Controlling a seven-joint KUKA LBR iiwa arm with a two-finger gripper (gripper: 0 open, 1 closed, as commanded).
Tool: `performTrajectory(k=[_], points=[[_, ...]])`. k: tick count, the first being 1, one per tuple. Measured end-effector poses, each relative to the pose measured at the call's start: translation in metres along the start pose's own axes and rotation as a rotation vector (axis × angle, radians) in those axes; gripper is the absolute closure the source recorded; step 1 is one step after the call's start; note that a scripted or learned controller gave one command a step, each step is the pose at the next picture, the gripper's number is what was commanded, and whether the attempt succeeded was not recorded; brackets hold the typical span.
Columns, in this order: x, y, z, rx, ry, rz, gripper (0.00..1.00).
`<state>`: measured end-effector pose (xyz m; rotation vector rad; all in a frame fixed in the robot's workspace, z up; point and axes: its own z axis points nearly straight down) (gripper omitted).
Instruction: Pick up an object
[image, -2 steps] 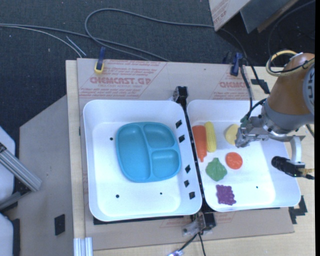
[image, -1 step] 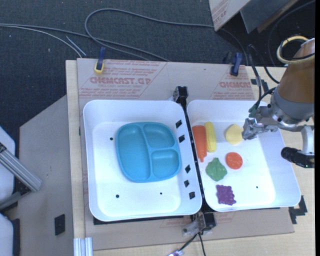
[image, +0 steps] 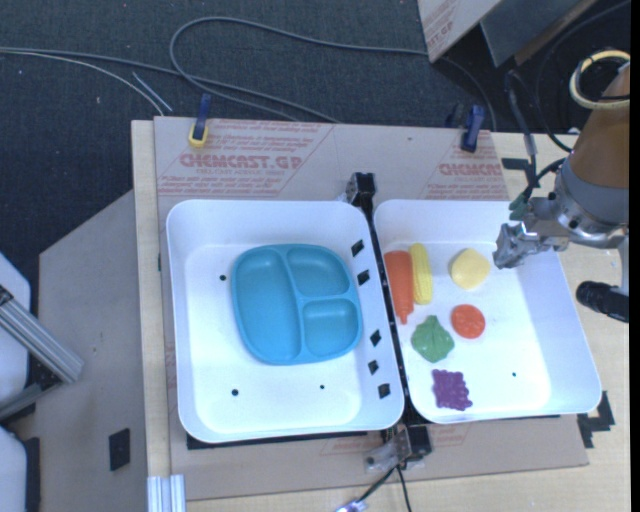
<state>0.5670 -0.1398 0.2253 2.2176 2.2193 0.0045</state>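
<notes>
The right bin (image: 560, 340) holds several toy foods: an orange carrot (image: 399, 283), a yellow corn cob (image: 421, 274), a yellow lemon (image: 469, 268), a red tomato (image: 468, 320), green broccoli (image: 432, 339) and purple grapes (image: 450, 389). My gripper (image: 510, 247) hangs over the bin's upper right part, just right of the lemon and close to it. Nothing shows between its fingers.
The left bin (image: 200, 380) bears a blue divided plate (image: 296, 302). A black divider with clips runs between the bins. Blue clamps (image: 201, 130) hold the cardboard base at the back. Cables lie on the dark floor behind.
</notes>
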Motion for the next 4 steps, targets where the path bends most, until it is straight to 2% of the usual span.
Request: performTrajectory(k=[1,2,3,4], points=[[0.054,-0.007,0.009,0.008,0.003,-0.003,1.00],[0.110,-0.022,-0.003,0.007,0.004,-0.005,1.00],[0.166,-0.032,0.007,0.009,0.004,-0.006,1.00],[0.216,-0.046,-0.007,0.005,0.003,-0.004,1.00]])
